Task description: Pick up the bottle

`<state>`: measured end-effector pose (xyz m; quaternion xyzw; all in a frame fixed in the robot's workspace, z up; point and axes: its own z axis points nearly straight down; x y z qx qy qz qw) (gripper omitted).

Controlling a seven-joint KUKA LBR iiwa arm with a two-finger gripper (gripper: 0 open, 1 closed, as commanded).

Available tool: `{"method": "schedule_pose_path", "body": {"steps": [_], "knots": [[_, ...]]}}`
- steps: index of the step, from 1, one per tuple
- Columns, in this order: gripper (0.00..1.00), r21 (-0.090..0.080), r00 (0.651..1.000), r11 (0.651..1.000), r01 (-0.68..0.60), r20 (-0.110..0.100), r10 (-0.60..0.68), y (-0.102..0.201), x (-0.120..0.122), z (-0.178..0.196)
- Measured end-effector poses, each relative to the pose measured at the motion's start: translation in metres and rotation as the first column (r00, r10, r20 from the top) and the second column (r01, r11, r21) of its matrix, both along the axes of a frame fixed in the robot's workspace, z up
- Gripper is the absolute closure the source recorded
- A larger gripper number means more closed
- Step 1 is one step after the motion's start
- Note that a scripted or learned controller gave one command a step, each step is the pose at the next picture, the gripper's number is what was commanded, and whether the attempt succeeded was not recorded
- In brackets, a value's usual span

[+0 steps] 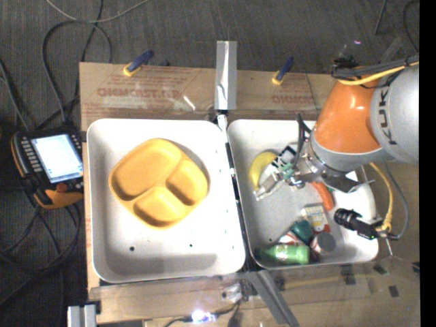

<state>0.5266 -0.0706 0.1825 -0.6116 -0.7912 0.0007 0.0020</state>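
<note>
Bottle [286, 253], green, lay on its side against the near wall of the right bin [240, 182], beside a small clutter of items. Judged light, rigid, smooth plastic, likely to roll; best gripped across the mid-body. Gripper [269, 184] hung over the yellow object [261, 165] further back, fingers [261, 189] parted moderately, holding nothing, well apart from the bottle.

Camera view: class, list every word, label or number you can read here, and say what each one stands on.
"KU" in dark letters on the arm's grey casing, cut off at the frame edge.
Red print on the cardboard sheet behind the bins: too faint to read.
Handheld screen: lit, text too small.
Label on the green bottle: too small.
</note>
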Motion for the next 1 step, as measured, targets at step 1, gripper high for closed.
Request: {"method": "schedule_pose_path", "body": {"steps": [1], "knots": [[0.00,-0.005,0.957,0.957,-0.290,0.010,0.290,-0.0651,-0.0336,-0.0927]]}}
